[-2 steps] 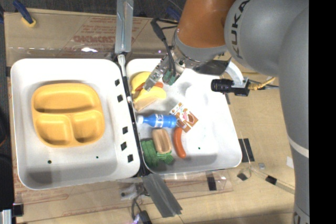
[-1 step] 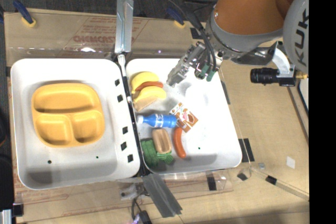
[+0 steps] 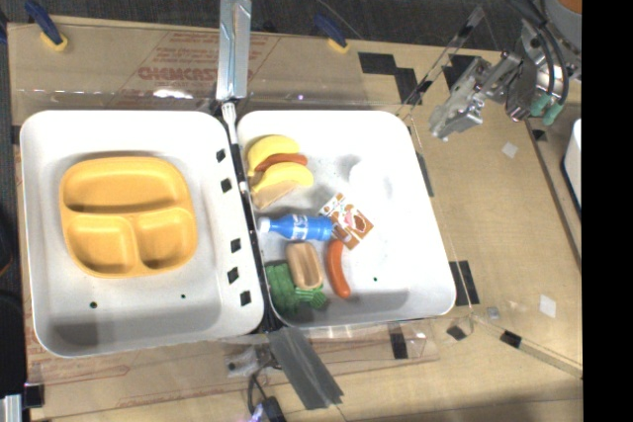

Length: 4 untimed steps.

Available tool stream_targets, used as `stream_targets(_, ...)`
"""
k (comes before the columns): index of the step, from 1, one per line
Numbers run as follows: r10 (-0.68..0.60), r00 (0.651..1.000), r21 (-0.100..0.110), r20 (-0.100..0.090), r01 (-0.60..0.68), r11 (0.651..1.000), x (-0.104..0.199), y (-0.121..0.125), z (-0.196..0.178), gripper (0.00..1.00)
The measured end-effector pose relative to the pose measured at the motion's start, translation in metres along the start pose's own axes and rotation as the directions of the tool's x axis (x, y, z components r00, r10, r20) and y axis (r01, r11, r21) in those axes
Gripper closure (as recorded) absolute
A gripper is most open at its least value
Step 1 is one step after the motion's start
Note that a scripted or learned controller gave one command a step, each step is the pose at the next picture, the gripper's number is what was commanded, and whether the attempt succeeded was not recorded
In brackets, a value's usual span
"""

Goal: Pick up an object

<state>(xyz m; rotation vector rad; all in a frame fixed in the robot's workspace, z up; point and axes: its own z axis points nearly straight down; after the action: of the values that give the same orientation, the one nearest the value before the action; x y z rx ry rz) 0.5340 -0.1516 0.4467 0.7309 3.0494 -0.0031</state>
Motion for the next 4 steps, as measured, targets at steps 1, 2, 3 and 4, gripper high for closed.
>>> stream_targets(1, -0.177, 0.984, -0.001, -0.007, 0.177, 0.984, 0.032, -0.052, 0.107, 1.0)
stream_targets(2, -0.402, 0.916, 0.001, 0.003, 0.402, 0.916, 0.023, -0.078, 0.014, 1.0)
stream_targets(3, -0.617, 0.787, -0.008, -0.009, 0.616, 0.787, 0.023, -0.009, 0.213, 1.0)
stream_targets(4, -0.679, 0.734, 0.006, 0.007, 0.679, 0.734, 0.012, -0.047, 0.013, 1.0)
